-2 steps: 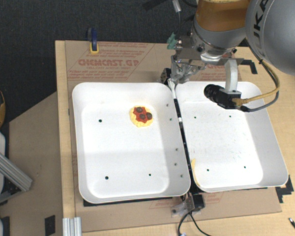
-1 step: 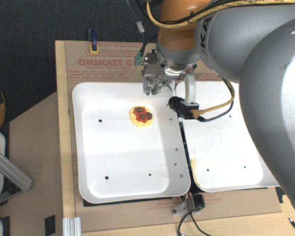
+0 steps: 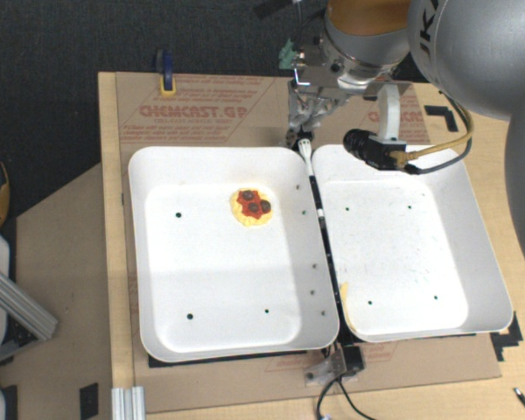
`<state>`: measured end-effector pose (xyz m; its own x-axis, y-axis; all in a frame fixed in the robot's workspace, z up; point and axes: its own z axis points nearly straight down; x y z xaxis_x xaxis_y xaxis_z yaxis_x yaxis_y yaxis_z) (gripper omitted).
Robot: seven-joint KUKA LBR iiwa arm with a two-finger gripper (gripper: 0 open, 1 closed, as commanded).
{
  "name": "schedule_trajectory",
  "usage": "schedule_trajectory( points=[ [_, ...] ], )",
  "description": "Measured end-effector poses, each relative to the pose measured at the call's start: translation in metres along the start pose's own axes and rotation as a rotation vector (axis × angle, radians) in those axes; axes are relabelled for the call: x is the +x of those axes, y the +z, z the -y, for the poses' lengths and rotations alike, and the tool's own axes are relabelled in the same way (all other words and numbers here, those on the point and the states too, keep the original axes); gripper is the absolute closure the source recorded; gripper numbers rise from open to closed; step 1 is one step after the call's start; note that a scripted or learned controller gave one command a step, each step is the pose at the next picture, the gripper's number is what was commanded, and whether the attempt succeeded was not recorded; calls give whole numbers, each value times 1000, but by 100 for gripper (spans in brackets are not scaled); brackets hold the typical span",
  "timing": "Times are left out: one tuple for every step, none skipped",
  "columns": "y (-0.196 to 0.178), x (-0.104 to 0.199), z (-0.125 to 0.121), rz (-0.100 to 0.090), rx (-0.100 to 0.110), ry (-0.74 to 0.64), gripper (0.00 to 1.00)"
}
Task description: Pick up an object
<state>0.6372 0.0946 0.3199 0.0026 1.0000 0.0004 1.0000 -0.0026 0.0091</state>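
Bottom centre of frame, nearest: black plug (image 3: pixel 350 359) with a thin cable curling down from it, at the board's near edge, just below the seam between the bins. Lower left: grey metal rail (image 3: pixel 22 309), slanted, off the board. Under both bins: brown board (image 3: pixel 219 103), red print along its far strip, upper centre of frame.

On the board, side by side, meeting along a dark seam: left bin (image 3: pixel 210 278), centre-left of frame, and right bin (image 3: pixel 402 261), centre-right. Both white and shallow with rounded corners. A few small dark dots on each floor. Right bin floor lightly speckled.

In the left bin, on the far half of its floor, nearer the seam than the left wall: toy (image 3: pixel 253 207). Small, round, yellow, with red and dark blobs on top. Lying flat, touching no wall. Task's thing = that toy, resting on the bin floor, apart from the gripper.

Further back, top centre: gripper (image 3: pixel 301 136), pointing down at the far end of the seam, by the far rims of both bins, up and right of the toy. Open or closed: cannot tell, too small and cluttered.

Above it, top right: arm (image 3: pixel 481 42), grey, with orange band (image 3: pixel 367 3) at the frame top. Far edge of board, upper left: blue clamp (image 3: pixel 166 62) with a yellow foot. Beyond the board, across top and left: dark floor (image 3: pixel 70 24).
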Motion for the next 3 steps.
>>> schedule_trajectory(
  points=[
    [83, 41, -28, 0, 17, -6, 100],
    [10, 58, -30, -2, 1, -5, 100],
    [112, 113, -25, 1, 20, -7, 100]
  ],
)
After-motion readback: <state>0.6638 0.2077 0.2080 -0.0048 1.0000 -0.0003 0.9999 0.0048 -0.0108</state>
